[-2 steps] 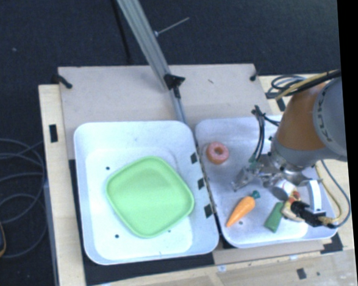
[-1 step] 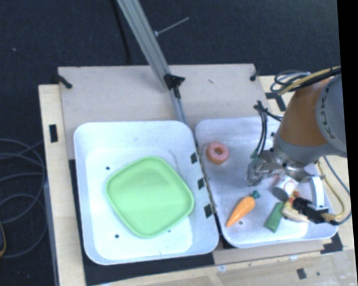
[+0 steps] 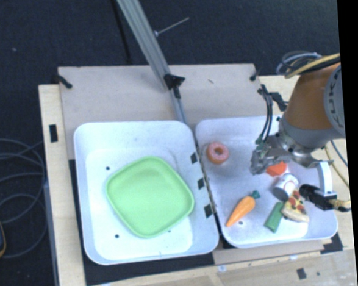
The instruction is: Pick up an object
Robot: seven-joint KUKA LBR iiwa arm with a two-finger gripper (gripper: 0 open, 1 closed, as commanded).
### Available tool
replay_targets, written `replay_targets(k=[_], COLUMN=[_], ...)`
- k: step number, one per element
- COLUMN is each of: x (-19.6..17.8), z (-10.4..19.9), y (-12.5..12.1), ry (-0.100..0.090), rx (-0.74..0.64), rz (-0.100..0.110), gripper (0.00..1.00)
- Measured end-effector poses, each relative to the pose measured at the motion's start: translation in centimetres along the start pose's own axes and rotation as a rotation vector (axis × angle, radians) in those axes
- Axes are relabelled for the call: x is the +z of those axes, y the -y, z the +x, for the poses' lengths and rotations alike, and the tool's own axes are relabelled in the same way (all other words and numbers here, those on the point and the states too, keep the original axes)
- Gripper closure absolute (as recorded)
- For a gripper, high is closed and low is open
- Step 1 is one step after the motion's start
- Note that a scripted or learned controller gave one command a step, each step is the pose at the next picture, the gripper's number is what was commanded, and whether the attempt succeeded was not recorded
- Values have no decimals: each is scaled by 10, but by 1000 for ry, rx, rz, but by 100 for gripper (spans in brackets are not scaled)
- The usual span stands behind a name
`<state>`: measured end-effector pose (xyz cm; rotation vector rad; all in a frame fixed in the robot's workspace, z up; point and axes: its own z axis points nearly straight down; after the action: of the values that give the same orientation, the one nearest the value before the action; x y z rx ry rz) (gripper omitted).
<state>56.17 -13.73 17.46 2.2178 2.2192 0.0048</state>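
Two shallow white bins side by side on the bench. Left bin [image 3: 90, 145] holds a pale green square plate [image 3: 149, 196], lying flat, roughly centred and a little toward the near side.

Right bin [image 3: 227, 136] holds the loose objects. Pink ring-shaped doughnut toy [image 3: 217, 152] at the far left of this bin, just beside the divider between the bins, apart from everything else. Orange carrot [image 3: 241, 210] with a green top lies slantwise near the middle of the near half, tip pointing near-left. Green stick-like piece [image 3: 273, 217] lies just right of the carrot, near the bin's near wall. Pizza slice toy [image 3: 295, 209] sits right beside the green piece, touching or nearly so. A small red-orange item [image 3: 277, 169] lies under the wrist area, partly covered; what it is cannot be told. A grey-white roundish item [image 3: 285, 185] just near of it, also hard to identify.

Arm comes in from the right, orange band [image 3: 308, 109] over the bin's far right part. Gripper [image 3: 261, 161] low over the bin's middle, just left of the red-orange item, well apart from the doughnut and carrot. Whether its grip is spread or closed cannot be told; nothing visibly pinched

Slanted metal pole [image 3: 147, 37] rises from the far edge between the bins
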Motion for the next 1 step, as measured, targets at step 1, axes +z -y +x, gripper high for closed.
replay_targets(k=[1], x=[-43], z=[0], y=[1], ry=[0], rx=[1], rz=[1], gripper=[100])
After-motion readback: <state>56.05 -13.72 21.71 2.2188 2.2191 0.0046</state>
